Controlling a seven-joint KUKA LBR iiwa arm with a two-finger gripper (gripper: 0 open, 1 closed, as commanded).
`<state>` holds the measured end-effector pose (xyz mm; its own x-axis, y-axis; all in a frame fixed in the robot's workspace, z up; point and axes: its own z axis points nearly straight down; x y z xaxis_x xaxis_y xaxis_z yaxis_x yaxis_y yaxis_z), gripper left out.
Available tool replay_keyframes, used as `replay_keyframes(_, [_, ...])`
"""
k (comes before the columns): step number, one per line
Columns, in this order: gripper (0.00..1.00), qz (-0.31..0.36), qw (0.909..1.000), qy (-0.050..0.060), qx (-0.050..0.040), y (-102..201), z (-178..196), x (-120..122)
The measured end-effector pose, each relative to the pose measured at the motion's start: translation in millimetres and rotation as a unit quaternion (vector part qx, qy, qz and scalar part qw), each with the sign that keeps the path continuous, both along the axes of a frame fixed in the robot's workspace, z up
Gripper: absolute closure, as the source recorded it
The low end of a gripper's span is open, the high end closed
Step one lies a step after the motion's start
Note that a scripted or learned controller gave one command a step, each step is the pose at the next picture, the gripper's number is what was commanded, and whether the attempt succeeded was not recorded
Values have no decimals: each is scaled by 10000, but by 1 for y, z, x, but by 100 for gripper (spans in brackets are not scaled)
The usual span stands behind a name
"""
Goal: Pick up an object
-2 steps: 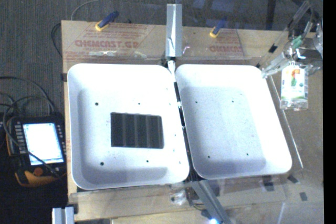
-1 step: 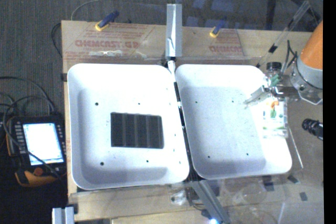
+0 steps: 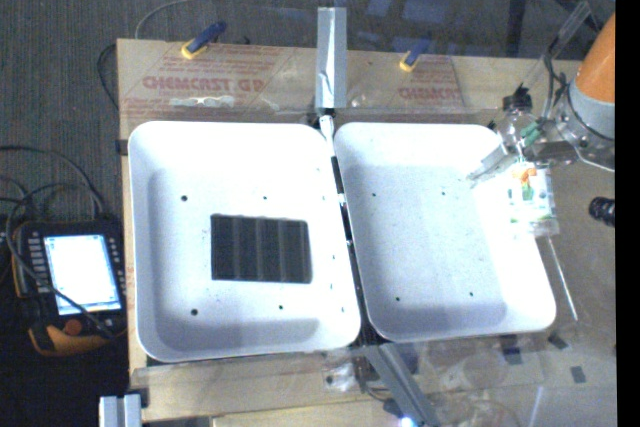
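Camera view showed a dark ribbed slab (image 3: 260, 249) lying flat in the middle of the left bin (image 3: 160, 160), well apart from the arm. The pincer (image 3: 522, 147) hung over the right bin's (image 3: 430, 315) far right rim, beside a small clear packet (image 3: 532, 199); how far it was open, I couldn't tell. The slab looked stiff, thin and light, probably best taken across a short edge, since it lay flush with the floor.
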<state>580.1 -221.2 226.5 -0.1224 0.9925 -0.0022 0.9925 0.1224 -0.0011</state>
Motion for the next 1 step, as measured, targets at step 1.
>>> replay_keyframes(1, [0, -1270, 9919, -4, -1, -2, 92, -26])
